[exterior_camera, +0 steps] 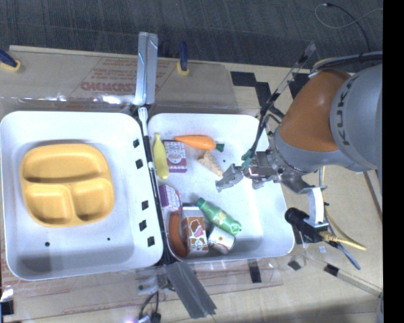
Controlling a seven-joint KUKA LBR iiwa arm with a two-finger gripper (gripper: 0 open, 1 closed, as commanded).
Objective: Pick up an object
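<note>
My gripper (229, 177) hangs over the middle of the right bin (273, 244), reaching in from the right. Just to its upper left lie a beige lump (210, 162) and an orange carrot (196, 141). A yellow banana-like piece (160, 157) and a small purple-and-white box (177, 156) lie at the bin's left wall. Below the gripper are a green bottle (217, 215), a red-brown carton (194, 233), a small white-and-green carton (221, 241) and a purple packet (169, 196). Nothing shows in the gripper.
The left bin (67, 254) holds a yellow divided tray (67, 182). The grey arm with its orange band (313, 116) stands over the right bin's right rim. A metal divider strip (146, 66) runs up between the bins.
</note>
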